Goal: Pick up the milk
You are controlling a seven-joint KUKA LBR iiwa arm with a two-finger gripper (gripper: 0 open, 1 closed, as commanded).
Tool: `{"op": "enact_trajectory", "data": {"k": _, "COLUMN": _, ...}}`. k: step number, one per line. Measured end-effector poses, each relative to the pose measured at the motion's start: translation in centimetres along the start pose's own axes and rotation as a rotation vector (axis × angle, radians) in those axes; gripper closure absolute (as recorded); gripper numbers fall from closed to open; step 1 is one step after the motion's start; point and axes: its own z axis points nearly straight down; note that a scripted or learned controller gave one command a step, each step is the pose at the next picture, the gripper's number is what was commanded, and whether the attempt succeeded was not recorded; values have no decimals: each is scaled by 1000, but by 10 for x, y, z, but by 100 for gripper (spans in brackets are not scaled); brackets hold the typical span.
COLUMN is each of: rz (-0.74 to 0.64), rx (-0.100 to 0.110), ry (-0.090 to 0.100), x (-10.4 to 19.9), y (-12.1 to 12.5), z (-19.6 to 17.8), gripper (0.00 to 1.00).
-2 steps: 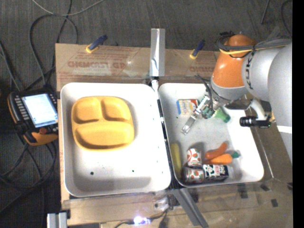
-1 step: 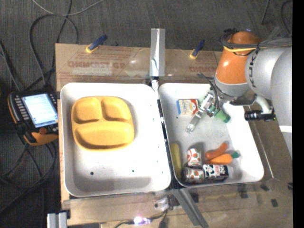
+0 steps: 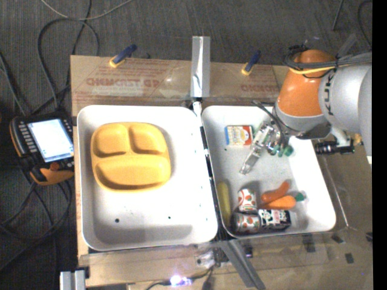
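Cans (image 3: 261,218) at the right bin's (image 3: 326,222) front edge, carrot (image 3: 279,197) just behind them. Milk carton (image 3: 239,135) lies flat near the bin's back left. Gripper (image 3: 249,164) hangs just right of the carton, fingers apart, pinching nothing. Left bin (image 3: 145,222) holds a yellow divided tray (image 3: 131,156).
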Motion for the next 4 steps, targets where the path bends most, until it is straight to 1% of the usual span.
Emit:
{"op": "enact_trajectory", "data": {"k": 1, "rz": -231, "rx": -13, "ry": 9, "x": -29, "y": 10, "z": -2, "gripper": 0}}
{"op": "enact_trajectory", "data": {"k": 2, "rz": -270, "rx": -20, "ry": -15, "x": 24, "y": 18, "z": -2, "gripper": 0}}
{"op": "enact_trajectory", "data": {"k": 3, "rz": -223, "rx": -21, "ry": 18, "x": -25, "y": 29, "z": -1, "gripper": 0}}
{"op": "enact_trajectory", "data": {"k": 4, "rz": -219, "rx": -31, "ry": -24, "x": -31, "y": 33, "z": -11, "gripper": 100}}
